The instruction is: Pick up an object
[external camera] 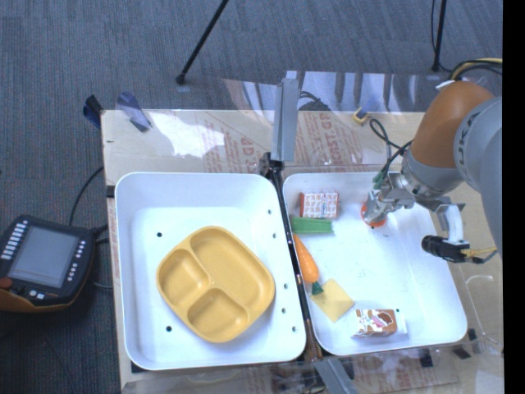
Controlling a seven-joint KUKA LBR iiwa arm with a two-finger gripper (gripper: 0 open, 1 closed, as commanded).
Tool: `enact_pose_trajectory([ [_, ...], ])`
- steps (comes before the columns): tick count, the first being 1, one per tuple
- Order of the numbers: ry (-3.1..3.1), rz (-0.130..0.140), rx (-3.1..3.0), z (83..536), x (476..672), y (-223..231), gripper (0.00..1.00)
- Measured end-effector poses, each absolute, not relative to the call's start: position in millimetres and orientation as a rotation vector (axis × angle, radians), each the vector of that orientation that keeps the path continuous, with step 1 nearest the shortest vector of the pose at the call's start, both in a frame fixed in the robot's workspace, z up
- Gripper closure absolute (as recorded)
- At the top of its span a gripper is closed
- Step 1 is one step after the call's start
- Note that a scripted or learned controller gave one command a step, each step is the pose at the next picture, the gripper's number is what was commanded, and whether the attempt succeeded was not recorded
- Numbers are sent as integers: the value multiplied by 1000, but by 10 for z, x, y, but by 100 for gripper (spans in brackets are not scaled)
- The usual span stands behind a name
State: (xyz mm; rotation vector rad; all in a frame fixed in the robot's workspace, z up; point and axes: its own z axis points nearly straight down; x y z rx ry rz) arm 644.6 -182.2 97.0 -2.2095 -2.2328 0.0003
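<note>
Grey-blue carpet [98, 39] covers the floor around the table [189, 142], whose pale top lies under a glossy clear sheet that catches bright light at its far edge. Two thin black stand legs [209, 27] slant across the carpet beyond the table. A handheld control pendant [41, 261] with a screen lies on the carpet beside the table.

Single fixed camera, high above bench, looking down at a slant. Far enough to take in both white bins: left bin [131, 220], right bin [410, 261]. Carpet floor [98, 48] visible beyond. Arm [459, 138] enters at right.
</note>
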Motion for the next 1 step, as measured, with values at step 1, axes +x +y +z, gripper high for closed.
enact_pose_trajectory([
  [1,-2233,1,-2209,967,6445,-1822,0],
])
